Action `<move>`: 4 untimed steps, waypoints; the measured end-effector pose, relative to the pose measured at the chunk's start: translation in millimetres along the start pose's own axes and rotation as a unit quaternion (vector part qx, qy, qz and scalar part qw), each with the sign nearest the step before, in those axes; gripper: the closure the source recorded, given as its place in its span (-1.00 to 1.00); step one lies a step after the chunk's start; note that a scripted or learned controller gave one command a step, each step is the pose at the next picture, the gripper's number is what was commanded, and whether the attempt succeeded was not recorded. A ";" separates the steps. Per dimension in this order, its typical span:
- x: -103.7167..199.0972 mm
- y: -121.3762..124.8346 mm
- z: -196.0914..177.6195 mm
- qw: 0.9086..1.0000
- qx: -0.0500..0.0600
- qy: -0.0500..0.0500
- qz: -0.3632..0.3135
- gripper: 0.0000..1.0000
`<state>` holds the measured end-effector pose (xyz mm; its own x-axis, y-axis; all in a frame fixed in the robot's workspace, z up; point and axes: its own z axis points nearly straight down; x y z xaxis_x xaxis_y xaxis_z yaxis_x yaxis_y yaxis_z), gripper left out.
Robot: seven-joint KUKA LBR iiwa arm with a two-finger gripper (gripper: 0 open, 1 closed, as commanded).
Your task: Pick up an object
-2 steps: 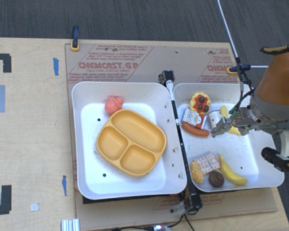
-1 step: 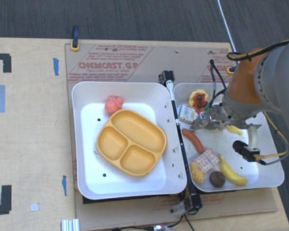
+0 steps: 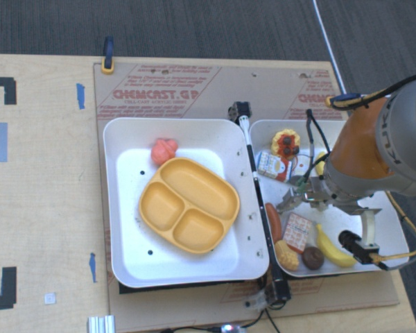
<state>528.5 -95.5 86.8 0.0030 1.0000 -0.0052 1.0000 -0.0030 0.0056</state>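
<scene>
While the arm (image 3: 374, 148) reaches in from the right edge of the frame, its gripper (image 3: 298, 194) sits low over the middle of the right bin (image 3: 401, 245), and honestly I can't tell what state it's in, since the metal bits blur together from up here. Nothing looks lifted.

The right bin holds all the pickable stuff. Toward its upper left there's a small yellow toy with red spots (image 3: 286, 143), and just below that a little milk carton (image 3: 271, 165). Along the bin's left wall lies a hot dog (image 3: 273, 220). Lower down there's a snack packet (image 3: 298, 232), a corn cob (image 3: 286, 255) at the bottom left, a brown round thing (image 3: 313, 257) right beside it, and a banana (image 3: 333, 249) curving along the bottom.

The left bin (image 3: 119, 186) has a yellow divided plate (image 3: 188, 205) in the middle, with a pink lump (image 3: 164, 150) touching its upper left edge.
</scene>
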 end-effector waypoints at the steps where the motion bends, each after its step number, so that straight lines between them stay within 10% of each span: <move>1: -1.8 -35.3 -0.2 1.000 -0.001 0.001 0.000 -1.00; 4: -0.5 -45.6 -0.9 1.000 -0.005 -0.001 0.001 -1.00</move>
